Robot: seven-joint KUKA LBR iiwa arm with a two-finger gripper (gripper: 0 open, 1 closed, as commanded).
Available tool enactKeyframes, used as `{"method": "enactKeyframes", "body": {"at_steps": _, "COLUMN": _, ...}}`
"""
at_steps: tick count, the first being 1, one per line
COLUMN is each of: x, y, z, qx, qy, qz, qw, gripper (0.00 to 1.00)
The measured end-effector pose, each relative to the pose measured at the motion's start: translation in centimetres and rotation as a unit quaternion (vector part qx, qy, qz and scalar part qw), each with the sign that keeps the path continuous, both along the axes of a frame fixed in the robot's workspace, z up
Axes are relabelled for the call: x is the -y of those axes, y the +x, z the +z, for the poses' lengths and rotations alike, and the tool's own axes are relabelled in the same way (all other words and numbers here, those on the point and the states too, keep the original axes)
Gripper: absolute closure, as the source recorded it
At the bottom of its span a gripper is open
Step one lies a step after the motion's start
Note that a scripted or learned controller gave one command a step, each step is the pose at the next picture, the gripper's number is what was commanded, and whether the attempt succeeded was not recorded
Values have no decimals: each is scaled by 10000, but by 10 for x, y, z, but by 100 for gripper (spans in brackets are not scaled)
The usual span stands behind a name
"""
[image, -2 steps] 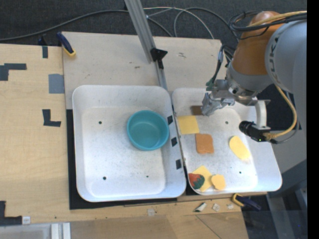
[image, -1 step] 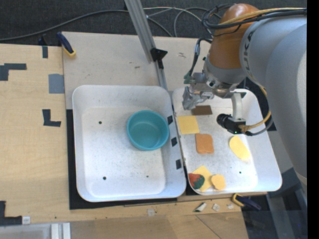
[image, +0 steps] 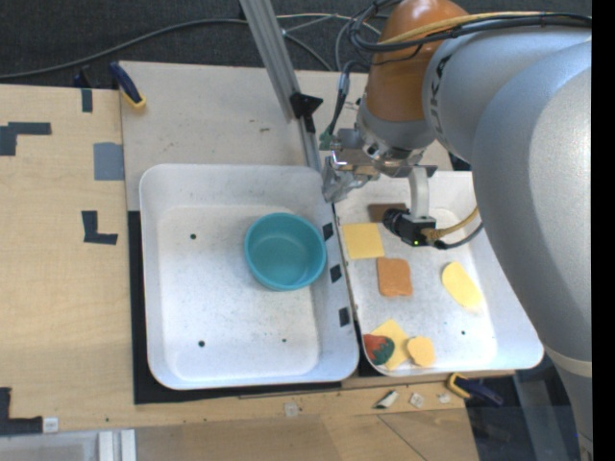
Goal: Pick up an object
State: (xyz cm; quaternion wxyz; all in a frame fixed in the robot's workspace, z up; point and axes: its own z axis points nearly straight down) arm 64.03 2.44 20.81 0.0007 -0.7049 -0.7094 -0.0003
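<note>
Camera view, biggest things first: how many of each?
— One grey arm (image: 509, 113), reaching in from the right. One tabletop (image: 58, 257). Two white bins: the left bin (image: 192, 315) and the right bin (image: 500, 339), side by side.

And inside them?
— The left bin has one teal bowl (image: 284, 250). The right bin has six smaller pieces: a yellow square slice (image: 364, 241), a yellow oval (image: 462, 285), an orange-brown rectangle (image: 394, 277), a yellow, red and green piece (image: 384, 344), a small yellow round (image: 421, 351) and a dark brown piece (image: 382, 210), partly hidden under the wrist.

Where is there room to move?
— The bowl sits upright toward the left bin's right side, near the rims where the bins meet. The floor is open to its left and in front. In the right bin the square slice lies close to the left wall, with the rectangle just in front of it. The mixed piece and the round sit just beside each other at the near left corner. The oval lies apart from the rest, with bare floor on its right.

And the tool?
— The tool (image: 338, 176) hangs over the far end of the shared rims, just behind the square slice. I cannot tell how far open it is, and nothing shows in its grip.
</note>
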Motion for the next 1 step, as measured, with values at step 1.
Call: {"method": "enactKeyframes", "body": {"at_steps": 1, "x": -51, "y": 19, "z": 20, "qx": 10, "qy": 4, "qz": 3, "qw": 10000, "gripper": 100}}
